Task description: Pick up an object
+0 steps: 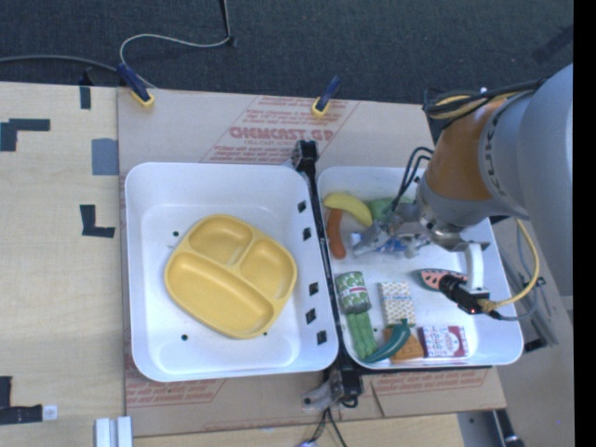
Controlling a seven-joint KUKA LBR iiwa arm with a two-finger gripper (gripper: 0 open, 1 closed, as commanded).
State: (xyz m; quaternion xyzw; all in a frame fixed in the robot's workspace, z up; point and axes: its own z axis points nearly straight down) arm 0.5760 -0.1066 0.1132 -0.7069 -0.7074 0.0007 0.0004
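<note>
the right bin [510, 343] held a jumble of small toy foods: a yellow banana [348, 207] lay near its upper left corner, curved and glossy, with an orange sausage-like piece [335, 235] just below it running down along the left wall. a green-and-white can [351, 290] lay on its side lower down, a long green vegetable [361, 328] beneath it, a pale patterned packet [397, 302] beside the can, a green pepper with an orange tip [395, 344] near the bottom edge, and a red-and-white carton [445, 342] to its right. a small orange speckled piece [435, 277] sat apart toward the right wall. the gripper [384, 240] was low in the upper middle of this bin, just right of the banana and the orange piece, among some blue-grey clutter; whether its fingers were spread or closed could not be told, and nothing was plainly seen between them. the left bin [149, 277] carried a yellow divided tray [231, 274], tilted at an angle on the white floor. both bins rested on a cardboard sheet [261, 133] printed in red, pinned at the top by two yellow-and-blue clamps [136, 84], over a wooden bench [47, 250] with dark tape marks; dark carpet [326, 17] and a thin cable lay beyond.
</note>
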